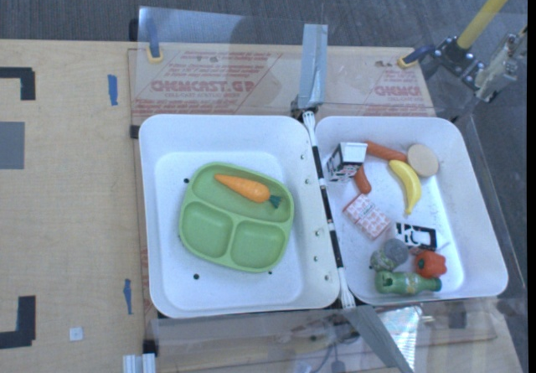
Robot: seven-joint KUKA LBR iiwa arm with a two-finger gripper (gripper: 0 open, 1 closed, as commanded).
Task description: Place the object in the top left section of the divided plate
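Carrot lies in the plate's long upper section; the placing step looks close to finished or wants correcting.

The carrot (244, 188) rests across the green divided plate (194, 233) in the left bin (159, 195), leaning toward the top right. I can't tell the gripper's state. A next move would nudge it leftward; there is open room around the plate, with the bin's walls near.

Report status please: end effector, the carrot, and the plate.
Carrot lying in large top section of green divided plate, left bin. Nothing on it. Other items sit in right bin.
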